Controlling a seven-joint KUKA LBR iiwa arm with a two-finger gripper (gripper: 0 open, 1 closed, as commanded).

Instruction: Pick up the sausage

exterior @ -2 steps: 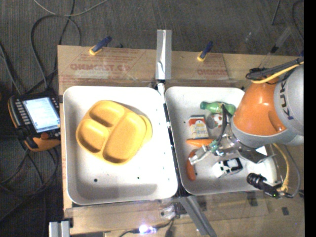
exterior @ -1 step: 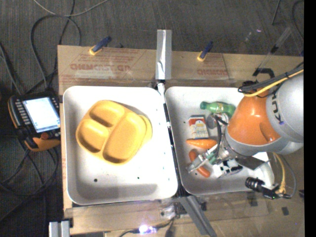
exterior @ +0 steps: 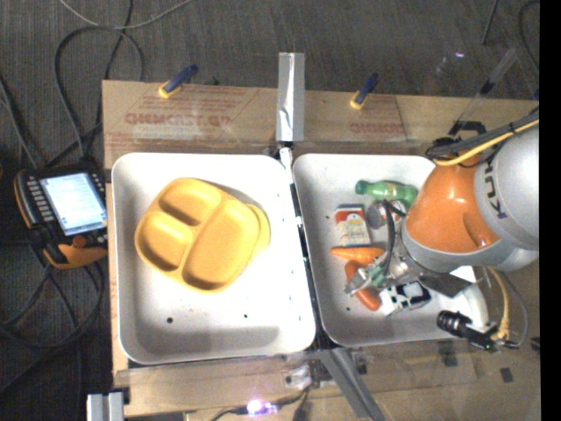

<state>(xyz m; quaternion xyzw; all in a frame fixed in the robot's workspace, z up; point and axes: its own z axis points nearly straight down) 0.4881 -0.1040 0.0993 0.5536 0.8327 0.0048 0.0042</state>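
The arm reaches in from the right and hangs low over the right bin [exterior: 324,261], its orange band directly above the cluster of small items, so the wrist hides much of what lies beneath it. The tool [exterior: 379,279] sits at the lower left of the wrist, down among the items, and whether it is released or clenched cannot be told, because the wrist body covers it from this slanted view. The sausage [exterior: 363,291], a reddish-orange piece, lies in the lower middle of the right bin, just beside and partly under the tool; nothing shows it as grasped. Just above it lies an orange carrot [exterior: 358,254], and further up a small red and white carton [exterior: 351,226] and a green bottle [exterior: 386,188] near the bin's upper wall. These crowd together, which likely explains the tool's low approach from the side where the sausage has some bare bin floor. The left bin [exterior: 175,323] carries a yellow divided tray [exterior: 203,233], well apart from the work. The step in hand looks like the descent onto the sausage; the risk is catching the carrot instead
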